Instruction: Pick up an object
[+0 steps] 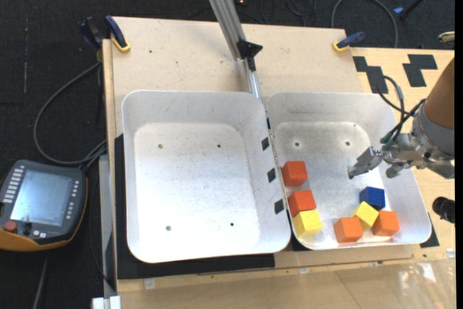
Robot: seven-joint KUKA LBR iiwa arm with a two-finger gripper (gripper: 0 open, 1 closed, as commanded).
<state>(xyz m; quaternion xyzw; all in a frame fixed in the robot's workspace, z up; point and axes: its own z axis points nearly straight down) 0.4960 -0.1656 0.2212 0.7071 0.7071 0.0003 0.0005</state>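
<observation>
We take the right bin [329, 119] as our landmark. The claw [364, 164] hangs over that bin's right half, reaching in from the bin's right rim on the grey arm [438, 123]. It is small and partly blurred from this angle, so we cannot tell how wide it stands, and we see nothing between its tips.

All the blocks lie in the near part of the right bin, below the claw. The blue block [373, 196] is the closest to it, just toward the bin's near rim from the claw and apart from it. We count one blue block.

We count two yellow blocks: one [367, 213] touching the blue block's near side, and another [307, 221] by the bin's left wall.

We count four orange blocks: one [294, 173] near the bin's left wall, level with the claw but well apart from it; a second [302, 200] just nearer than that, touching the left yellow block; a third [349, 229] by the bin's near rim; and a fourth [386, 223] toward the near right corner, beside the middle yellow block.

The left bin [195, 174] adjoins the right bin on the worktop [188, 54].
</observation>
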